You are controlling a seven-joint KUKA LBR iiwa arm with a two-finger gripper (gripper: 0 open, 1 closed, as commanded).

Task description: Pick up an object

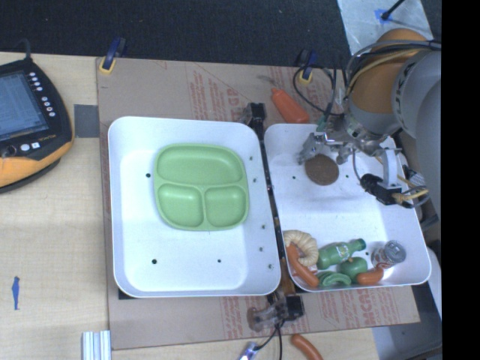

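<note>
- Grey arm with its orange band reaches in from the right, and the gripper [324,150] hangs over the far end of the right bin [341,201].
- Right under the metal wrist hardware sits a round brown disc [323,171]; whether it is part of the tool or a loose object, I cannot tell, so I claim no hold.
- Jaws: hidden by the wrist from this slanted view, and I cannot tell if they are released or clenched.
- Candidates for the pick lie heaped at the near end of the same bin, well apart from the gripper: a green bottle [341,251], a pale ring-shaped pastry [300,243], an orange sausage-like piece [370,277] and a small clear-and-red item [389,253].
- Doing it well, as I judge it: travel toward the near end, pick one piece on the edge of the heap, and descend straight with jaws spread across its narrow side.
- Green bottle looks the best bet: it lies on its side, is glossy with a white cap, and touches its neighbours, so a slanted approach could nudge the whole pile.
- Left bin [127,201] carries a pale green divided plate [201,186], flat and wide, a poor target for two fingers.
</note>
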